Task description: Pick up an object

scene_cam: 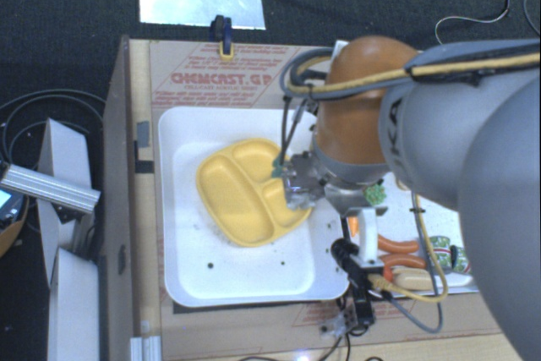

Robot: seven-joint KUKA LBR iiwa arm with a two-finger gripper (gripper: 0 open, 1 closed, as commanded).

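Observation:
A yellow divided plate (241,192) lies in the left white bin (190,266), towards its right side. The arm's orange band and wrist hang over the plate's right edge, and the gripper (292,186) sits low at that edge, mostly hidden by the wrist. In the right bin I see several small items beside the arm: an orange carrot-like piece (397,247), a green bit (374,194) and a patterned item (444,254).
The grey arm covers most of the right bin. Cables and a black connector (351,262) hang over the divide between the bins. A cardboard wall (224,76) stands behind the bins. White boxes (63,182) sit to the left of the bench.

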